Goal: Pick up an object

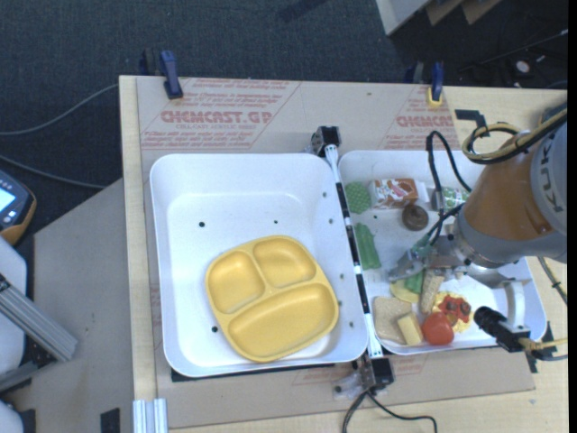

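The right bin (532, 307) holds several toy foods: a green packet (358, 197), a red-and-white packet (395, 190), a brown round piece (415, 216), a long green piece (365, 244), a bread slice (388, 314), a yellow wedge (410, 330), a red tomato (438, 330) and a pizza slice (454, 308). My gripper (416, 264) hangs low over the middle of this bin, just above a pale yellow-green piece (408, 284) and a tan stick (431, 292). I see nothing lifted with it.
The left bin (180, 197) carries a yellow divided plate (270, 298). A black clamp (325, 138) sits where the two bins meet at the back. Cables loop above the wrist (491, 142) at the right. Blue clamps (168, 69) pin the board's far edge.
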Robot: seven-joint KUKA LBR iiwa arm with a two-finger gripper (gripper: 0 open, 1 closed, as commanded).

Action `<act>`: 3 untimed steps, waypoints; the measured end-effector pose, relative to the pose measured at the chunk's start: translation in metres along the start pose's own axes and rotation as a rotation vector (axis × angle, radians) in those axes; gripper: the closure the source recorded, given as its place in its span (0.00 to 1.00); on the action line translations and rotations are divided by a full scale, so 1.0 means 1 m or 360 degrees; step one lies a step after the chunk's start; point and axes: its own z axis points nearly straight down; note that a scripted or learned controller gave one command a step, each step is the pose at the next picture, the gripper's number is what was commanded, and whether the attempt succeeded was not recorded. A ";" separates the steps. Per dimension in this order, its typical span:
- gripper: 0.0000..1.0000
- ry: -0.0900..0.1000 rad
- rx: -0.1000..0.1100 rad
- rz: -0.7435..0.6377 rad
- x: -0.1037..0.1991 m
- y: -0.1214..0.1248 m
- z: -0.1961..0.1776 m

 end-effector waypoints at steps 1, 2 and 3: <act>0.00 -0.0017 -0.0028 0.0003 -0.075 0.050 -0.053; 0.00 -0.0011 -0.0029 -0.0011 -0.059 0.129 -0.065; 0.00 -0.0016 -0.0033 -0.0001 -0.055 0.059 -0.006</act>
